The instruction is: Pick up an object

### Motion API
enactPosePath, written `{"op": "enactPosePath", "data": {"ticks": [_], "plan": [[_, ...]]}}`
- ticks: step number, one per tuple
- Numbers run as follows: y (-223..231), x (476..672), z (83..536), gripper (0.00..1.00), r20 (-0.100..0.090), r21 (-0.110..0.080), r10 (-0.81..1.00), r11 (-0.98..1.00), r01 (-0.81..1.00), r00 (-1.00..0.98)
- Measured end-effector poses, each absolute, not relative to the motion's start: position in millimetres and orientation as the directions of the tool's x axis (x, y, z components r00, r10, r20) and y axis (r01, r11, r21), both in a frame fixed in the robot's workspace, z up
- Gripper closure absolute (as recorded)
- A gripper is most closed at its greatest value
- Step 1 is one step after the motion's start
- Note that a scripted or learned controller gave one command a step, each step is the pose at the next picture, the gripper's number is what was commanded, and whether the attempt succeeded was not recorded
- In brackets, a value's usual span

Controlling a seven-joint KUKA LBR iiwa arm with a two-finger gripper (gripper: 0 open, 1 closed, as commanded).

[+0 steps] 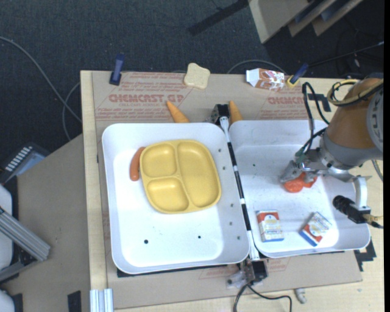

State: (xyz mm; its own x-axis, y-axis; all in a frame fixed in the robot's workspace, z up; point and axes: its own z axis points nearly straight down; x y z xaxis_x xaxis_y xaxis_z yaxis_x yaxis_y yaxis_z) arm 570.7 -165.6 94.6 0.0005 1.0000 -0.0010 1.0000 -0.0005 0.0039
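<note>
Within the right bin (pixel 256 137), a small red object (pixel 295 185) lies mid-floor, directly beneath and touching the gripper (pixel 300 172). Finger spread cannot be determined, nor any hold confirmed. Object's long axis indistinct. Two small packets (pixel 270 225) sit nearer the front wall, well apart.

A dark grey carpeted floor (pixel 122 30) surrounds the bench. The bench top is a pale brown cardboard sheet printed with red lettering (pixel 143 94), lying on a light wooden board (pixel 85 201). A thin white cable (pixel 42 76) curves across the carpet at left. A light wooden furniture piece (pixel 292 18) stands at the upper right. A grey metal rail (pixel 24 234) crosses the lower left corner.
</note>
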Motion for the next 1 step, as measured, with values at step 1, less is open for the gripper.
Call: {"op": "enactPosePath", "data": {"ticks": [1], "plan": [[-70.2, 610.4, 186.6, 1.00, 0.002, 0.005, 1.000, 0.004, 1.000, -0.004]]}}
